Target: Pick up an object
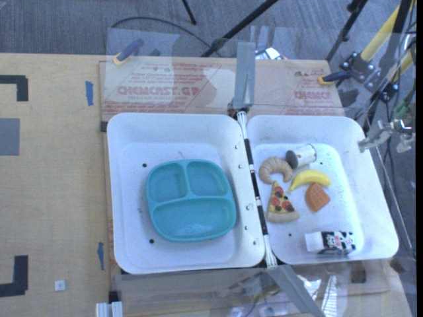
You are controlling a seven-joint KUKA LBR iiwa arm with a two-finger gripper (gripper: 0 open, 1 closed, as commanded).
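Observation:
The right bin (370, 197) holds several small toy foods. A tan croissant (275, 168) lies near its left wall, with a pizza slice (281, 203) just below it. A yellow banana (310, 178) and an orange waffle piece (317, 197) sit in the middle. A white can with a dark end (301, 155) lies toward the back. A white carton with black patches (330, 242) rests near the front wall.
The left bin (129, 150) carries a teal divided plate (191, 199). A grey divider post (244, 78) stands behind the seam between the bins. Clear panels, clamps and tripod legs crowd the back and right side.

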